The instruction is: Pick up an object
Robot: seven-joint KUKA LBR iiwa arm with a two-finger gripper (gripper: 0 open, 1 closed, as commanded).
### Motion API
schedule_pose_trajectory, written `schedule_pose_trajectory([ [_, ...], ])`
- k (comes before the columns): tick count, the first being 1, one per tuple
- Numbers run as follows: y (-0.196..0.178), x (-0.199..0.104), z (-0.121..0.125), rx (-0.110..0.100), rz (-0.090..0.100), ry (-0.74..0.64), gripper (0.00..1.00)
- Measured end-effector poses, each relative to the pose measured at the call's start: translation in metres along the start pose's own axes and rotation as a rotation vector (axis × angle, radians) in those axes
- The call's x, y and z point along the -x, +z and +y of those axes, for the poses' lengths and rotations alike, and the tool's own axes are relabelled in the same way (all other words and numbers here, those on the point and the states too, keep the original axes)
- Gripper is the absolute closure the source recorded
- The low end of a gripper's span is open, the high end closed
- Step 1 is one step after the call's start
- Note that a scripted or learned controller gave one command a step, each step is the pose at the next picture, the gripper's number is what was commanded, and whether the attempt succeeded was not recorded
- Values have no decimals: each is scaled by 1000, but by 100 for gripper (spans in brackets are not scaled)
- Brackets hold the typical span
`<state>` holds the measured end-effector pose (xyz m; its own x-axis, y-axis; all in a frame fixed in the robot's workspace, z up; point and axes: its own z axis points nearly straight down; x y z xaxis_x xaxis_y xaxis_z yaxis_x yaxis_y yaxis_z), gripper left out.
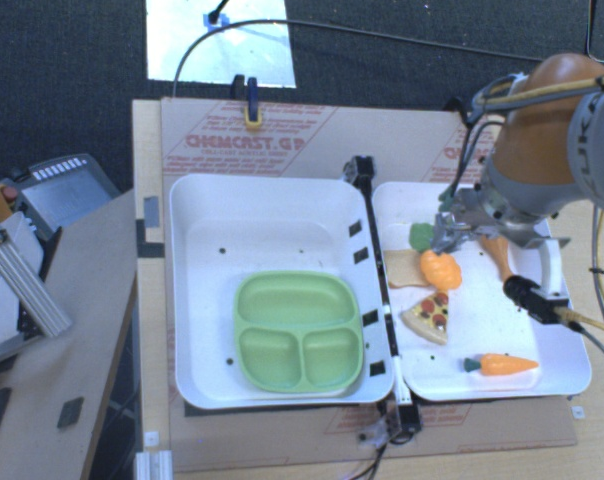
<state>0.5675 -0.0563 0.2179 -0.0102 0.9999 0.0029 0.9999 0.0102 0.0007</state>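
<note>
while claw [448,240] hangs over orange toy [441,270], grip state unclear, pizza slice [428,317] nr bin divider

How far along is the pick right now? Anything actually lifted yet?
Done: the arm has reached into the right bin, and the gripper sits low above the orange toy. In hand: nothing that I can confirm; no item shows between its fingers. Left: the grasp and the lift. The pizza slice, carrot and green tray all lie at rest.
</note>
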Motion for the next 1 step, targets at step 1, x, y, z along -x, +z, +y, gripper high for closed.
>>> schedule_pose_trajectory([
  [1,-11,-51,-4,2,-1,0,100],
])
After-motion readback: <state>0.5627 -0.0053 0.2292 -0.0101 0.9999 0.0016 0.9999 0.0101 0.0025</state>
